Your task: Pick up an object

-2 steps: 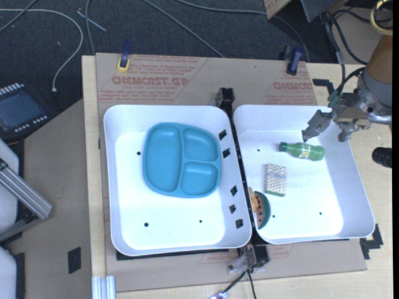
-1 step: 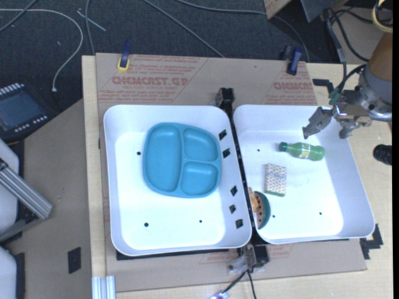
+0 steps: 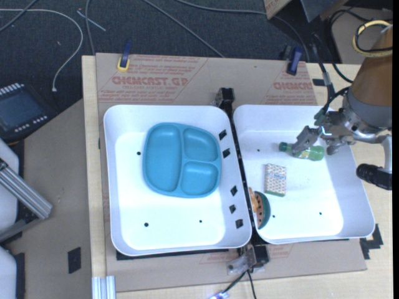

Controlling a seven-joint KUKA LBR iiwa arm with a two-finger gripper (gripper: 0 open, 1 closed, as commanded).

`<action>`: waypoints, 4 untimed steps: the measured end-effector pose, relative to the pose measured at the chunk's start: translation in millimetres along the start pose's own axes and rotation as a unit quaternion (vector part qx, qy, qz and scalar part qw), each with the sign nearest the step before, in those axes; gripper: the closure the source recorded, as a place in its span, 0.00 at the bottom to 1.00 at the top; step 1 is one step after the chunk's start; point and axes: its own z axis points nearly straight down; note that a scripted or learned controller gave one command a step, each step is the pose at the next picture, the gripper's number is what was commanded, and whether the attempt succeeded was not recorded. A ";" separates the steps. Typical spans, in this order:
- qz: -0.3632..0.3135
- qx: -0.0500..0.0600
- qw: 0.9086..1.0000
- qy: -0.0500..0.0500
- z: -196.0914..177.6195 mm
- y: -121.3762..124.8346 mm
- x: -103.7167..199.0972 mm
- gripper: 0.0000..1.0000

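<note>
Your arm comes in at the right edge of the frame, grey with the orange band above the wrist. The tool sits low over the upper part of the right bin, right at a small green bottle. One finger is on the left side of the bottle and another on the right, so the fingers are spread apart with the bottle between them. You can't tell if they actually press on it or if it's off the bin floor; too small and partly covered.

The green bottle lies on its side, cap end pointing left, in the upper middle of the right bin. Below it, near the bin centre, a small patterned packet lies flat, well apart from the tool. At the lower left of the same bin, against the wall by the divider, there's a dark green and orange object, partly hidden.

The left bin holds a blue divided plate with three compartments, in its upper middle.

Both bins rest on the counter, a cardboard-covered board with red print. Blue clamps at the top edge. Cables run on the dark floor at the upper left.
</note>
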 end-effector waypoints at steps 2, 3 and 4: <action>0.000 0.000 1.000 0.000 97.1 -12.6 -1.8 0.00; 0.000 -0.003 1.000 0.000 83.2 -10.9 -1.9 1.00; -0.001 -0.006 1.000 -0.002 21.0 -13.0 3.9 1.00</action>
